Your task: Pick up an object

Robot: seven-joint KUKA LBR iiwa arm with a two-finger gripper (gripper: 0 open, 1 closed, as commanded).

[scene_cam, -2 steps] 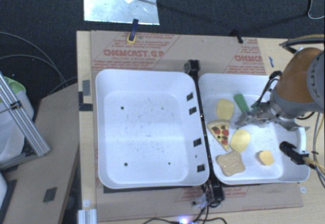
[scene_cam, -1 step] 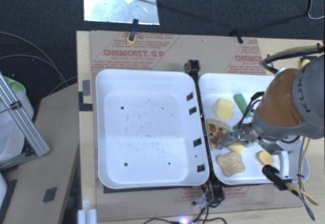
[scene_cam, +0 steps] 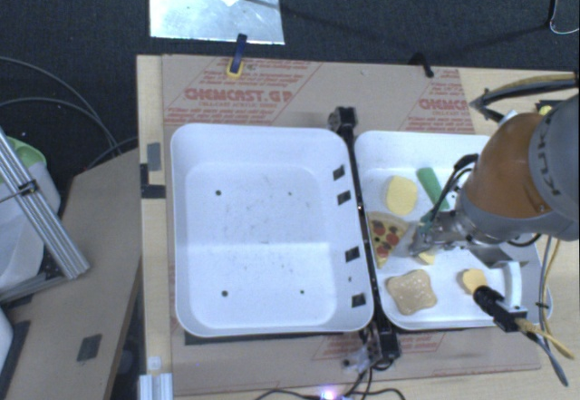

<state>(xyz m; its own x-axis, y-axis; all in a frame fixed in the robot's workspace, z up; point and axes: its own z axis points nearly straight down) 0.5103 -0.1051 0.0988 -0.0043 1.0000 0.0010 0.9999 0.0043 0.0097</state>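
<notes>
From the one overhead view I see the arm reaching in from the right over the right bin, its hand low among the toys there. I cannot tell how the hand is set, or whether it has hold of anything; the wrist blocks my line to it.

The left bin sits alongside on the worktop.

In the right bin I count several candidates. A pizza slice lies just left of the hand, close against the divider. A yellow piece sits up and to the left of the hand, with a green piece beside it, its long axis running away from me toward the far wall. A tan cookie-like piece lies below the hand, near the front wall, and a small yellow piece lies below and to the right, under the arm.

My read: the pizza slice is the nearest target, lying leftward of the hand, almost touching. A small yellowish bit shows right at the hand too, but I can't make out what it is.
</notes>
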